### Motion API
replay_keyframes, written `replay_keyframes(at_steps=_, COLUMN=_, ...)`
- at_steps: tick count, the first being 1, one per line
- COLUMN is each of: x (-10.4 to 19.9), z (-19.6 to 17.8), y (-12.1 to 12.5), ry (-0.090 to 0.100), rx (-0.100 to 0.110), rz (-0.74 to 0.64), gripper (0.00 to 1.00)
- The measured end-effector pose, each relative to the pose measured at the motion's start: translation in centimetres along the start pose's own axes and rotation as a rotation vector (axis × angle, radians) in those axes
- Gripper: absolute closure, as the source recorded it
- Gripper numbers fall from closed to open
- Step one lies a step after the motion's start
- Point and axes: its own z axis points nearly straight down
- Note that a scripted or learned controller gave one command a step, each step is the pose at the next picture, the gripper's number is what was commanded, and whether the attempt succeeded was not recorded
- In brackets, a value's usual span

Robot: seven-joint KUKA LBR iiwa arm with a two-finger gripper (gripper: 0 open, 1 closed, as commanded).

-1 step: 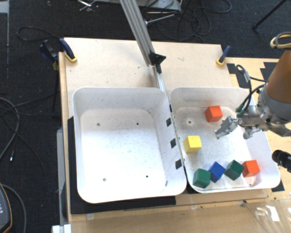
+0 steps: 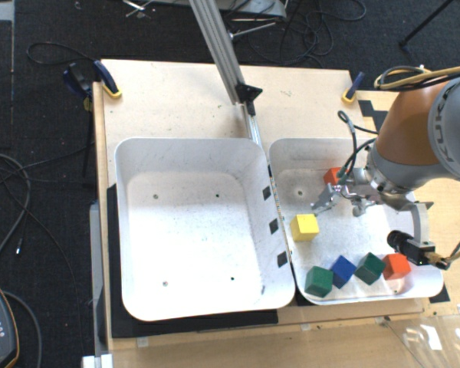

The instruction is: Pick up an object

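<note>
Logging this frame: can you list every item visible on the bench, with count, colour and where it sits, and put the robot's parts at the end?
bins: 2, white, side by side on the bench; blocks lie in the right one.
yellow block: 1, yellow, right bin, left of middle.
green blocks: 2, one at the near edge of the right bin, one further right in the same row.
blue block: 1, blue, between the two green ones.
orange blocks: 2, one at the right end of the near row, one beside the gripper, partly hidden.
clamps: 2, blue and yellow, at the bench's far corners.
arm: 1, grey with orange band, over the right bin.
gripper: 1, metal, above the right bin's floor.
</note>
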Motion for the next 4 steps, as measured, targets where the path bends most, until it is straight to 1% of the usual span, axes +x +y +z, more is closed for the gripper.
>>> replay_keyframes(at_steps=1, x=-0.4, z=6.7, y=8.7, ry=-0.001, rx=-0.003, rz=0.001, gripper=0.0)
replay_keyframes(at_steps=2, x=-4.0, z=6.9, y=11.2, ry=0.019, rx=0.071, rz=0.015, gripper=0.0)
replay_keyframes(at_steps=3, x=-4.1, z=6.0, y=11.0, ry=0.013, rx=0.072, rz=0.015, gripper=1.0)
replay_keyframes(at_steps=4, x=-4.0, z=6.0, y=11.1, ry=0.015, rx=0.073, rz=0.013, gripper=0.0)
